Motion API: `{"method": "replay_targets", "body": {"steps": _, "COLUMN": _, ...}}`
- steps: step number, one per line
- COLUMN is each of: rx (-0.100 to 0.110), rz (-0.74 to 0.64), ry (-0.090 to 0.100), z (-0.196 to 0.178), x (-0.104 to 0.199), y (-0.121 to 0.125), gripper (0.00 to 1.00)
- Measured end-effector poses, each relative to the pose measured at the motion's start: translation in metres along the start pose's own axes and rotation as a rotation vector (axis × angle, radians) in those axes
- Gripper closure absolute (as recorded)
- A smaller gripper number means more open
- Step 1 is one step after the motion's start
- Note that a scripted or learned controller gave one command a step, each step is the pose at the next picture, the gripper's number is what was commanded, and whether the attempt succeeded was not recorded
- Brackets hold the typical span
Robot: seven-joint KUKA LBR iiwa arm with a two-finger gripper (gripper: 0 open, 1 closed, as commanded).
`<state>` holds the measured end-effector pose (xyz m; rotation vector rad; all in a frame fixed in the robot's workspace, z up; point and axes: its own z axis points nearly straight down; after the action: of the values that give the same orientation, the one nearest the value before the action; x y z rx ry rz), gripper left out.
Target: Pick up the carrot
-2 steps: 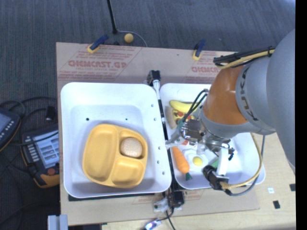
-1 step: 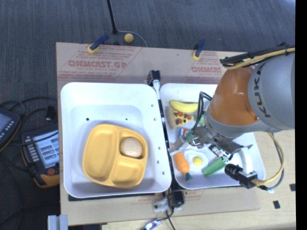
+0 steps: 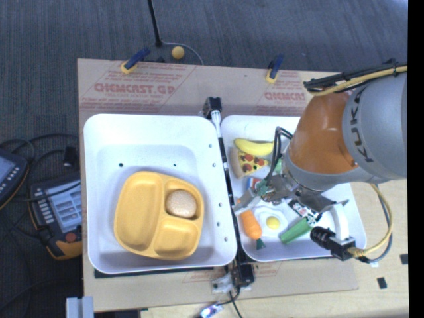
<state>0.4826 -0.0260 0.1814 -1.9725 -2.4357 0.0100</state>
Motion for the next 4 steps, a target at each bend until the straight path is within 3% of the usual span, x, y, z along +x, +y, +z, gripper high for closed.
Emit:
{"method": "replay_targets", "body": {"steps": 1, "rx": -0.001, "rz": -0.013, "ry": -0.002, "z": 0.0, "x": -0.042, "y": -0.009, "gripper": 0.0}}
{"method": "replay_targets", "body": {"steps": 2, "rx": -0.003, "rz": -0.424, "ry": 0.0, "z": 0.0, "x": 0.028, "y": 0.007, "gripper": 0.0}}
{"method": "replay_targets", "body": {"steps": 3, "rx": -0.002, "rz": -0.049, "ry": -0.002, "z": 0.0, "x": -0.005, "y": -0.001, "gripper": 0.0}}
{"method": "replay_targets", "body": {"steps": 4, "rx": -0.001, "rz": 0.179, "ry": -0.002, "z": 0.0, "x": -0.044, "y": -0.009, "gripper": 0.0}}
